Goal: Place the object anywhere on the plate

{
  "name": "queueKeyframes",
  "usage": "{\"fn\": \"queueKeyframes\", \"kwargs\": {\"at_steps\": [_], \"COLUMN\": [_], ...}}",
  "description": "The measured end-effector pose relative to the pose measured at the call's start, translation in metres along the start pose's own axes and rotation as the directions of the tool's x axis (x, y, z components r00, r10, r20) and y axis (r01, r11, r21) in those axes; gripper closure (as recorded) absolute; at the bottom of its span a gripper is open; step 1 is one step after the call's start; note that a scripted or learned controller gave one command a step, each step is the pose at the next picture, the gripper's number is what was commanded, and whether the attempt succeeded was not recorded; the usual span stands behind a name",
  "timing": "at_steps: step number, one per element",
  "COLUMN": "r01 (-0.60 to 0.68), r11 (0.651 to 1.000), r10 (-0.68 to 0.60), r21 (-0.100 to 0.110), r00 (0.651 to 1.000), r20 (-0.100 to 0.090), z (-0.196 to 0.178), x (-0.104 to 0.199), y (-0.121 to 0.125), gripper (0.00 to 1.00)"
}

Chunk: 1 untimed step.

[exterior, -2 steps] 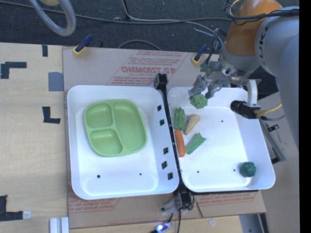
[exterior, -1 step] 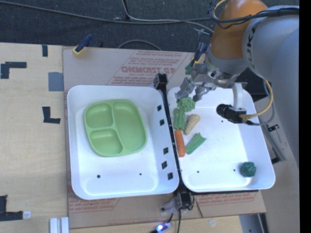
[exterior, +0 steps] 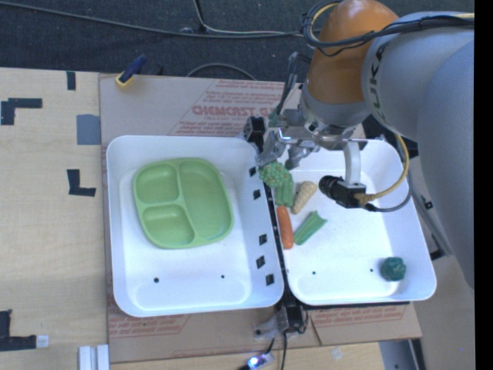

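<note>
Premises were a robotics lab: a grey arm (exterior: 416,60) stood over a taped desk (exterior: 46,206), white bins (exterior: 123,284) on cardboard (exterior: 177,106), loose cables (exterior: 192,6) at 12 o'clock.

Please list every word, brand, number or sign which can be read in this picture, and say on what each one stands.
"KU", the visible part of a dark brand name: on the grey arm, right of its orange band.
Red print, possibly "QUIKCAST": on the cardboard sheet behind the two bins; too blurred to be sure, and the smaller lines are unreadable.

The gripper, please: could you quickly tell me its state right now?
Gripper: over the left end of the right bin, just above the green leafy toy; open or shut cannot be told.
</note>
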<state>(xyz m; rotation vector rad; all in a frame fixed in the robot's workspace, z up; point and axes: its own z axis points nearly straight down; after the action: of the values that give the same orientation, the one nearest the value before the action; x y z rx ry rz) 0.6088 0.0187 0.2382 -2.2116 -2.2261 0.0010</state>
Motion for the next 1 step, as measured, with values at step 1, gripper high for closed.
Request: {"fn": "queueKeyframes", "kwargs": {"at_steps": [1], "r01": [-0.001], "r11": [1.0], "r10": [0.001], "r21": [0.002], "r00": [1.0], "r20": [0.001], "z": [0.0103], "x": [0.0452], "y": [-0.0218], "gripper": [1.0]}}
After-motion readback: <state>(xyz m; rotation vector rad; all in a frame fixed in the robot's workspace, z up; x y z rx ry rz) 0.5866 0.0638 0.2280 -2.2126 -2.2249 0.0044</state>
